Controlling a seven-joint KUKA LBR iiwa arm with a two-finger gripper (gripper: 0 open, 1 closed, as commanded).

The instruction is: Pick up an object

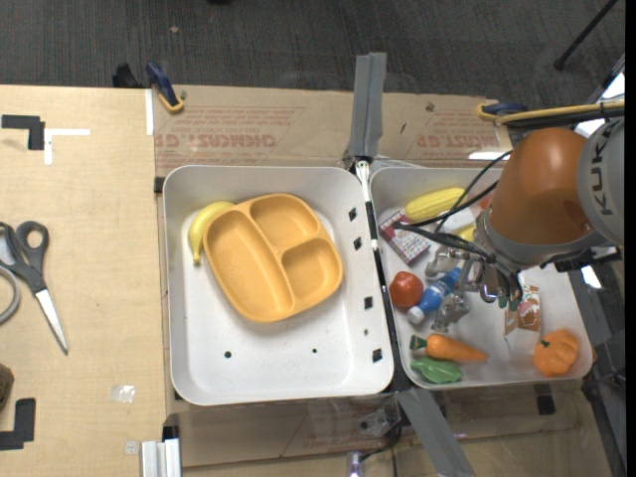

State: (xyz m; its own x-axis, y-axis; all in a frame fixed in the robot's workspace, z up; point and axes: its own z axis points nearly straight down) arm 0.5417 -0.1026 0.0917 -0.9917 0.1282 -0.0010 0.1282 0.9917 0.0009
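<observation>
Crowding risk: the small toy foods in the right-hand shallow white bin [586, 361] are packed close, so a neighbour may be nudged or two things caught at once when a grasp is attempted.
Nearest candidates: a red round toy tomato [404, 289] and a blue and white small object [433, 296] are seen just beside each other, near the metal gripper [459, 288]; a slip between them is judged likely.
Other items at risk: an orange toy carrot [455, 348] is seen touching a green toy vegetable [435, 371] at the near wall; a yellow corn cob [433, 204] lies at the far wall, an orange toy pumpkin [556, 352] in the near right corner, and a printed packet [528, 311] beside it.
Cable risk: black cables are looped just above the items and could be snagged.
Fingers: the opening cannot be told, since the metal parts are tangled visually with the objects below; nothing is clearly shown held between them.
Contact: whether the blue and white object is touched cannot be told.
Task's thing: none is lifted yet; all candidates are lying in the right bin.
Left bin: a yellow three-compartment plastic plate [272, 256] is seen resting over a yellow banana [204, 225] in the left-hand white bin [268, 366], well apart from the gripper.
</observation>
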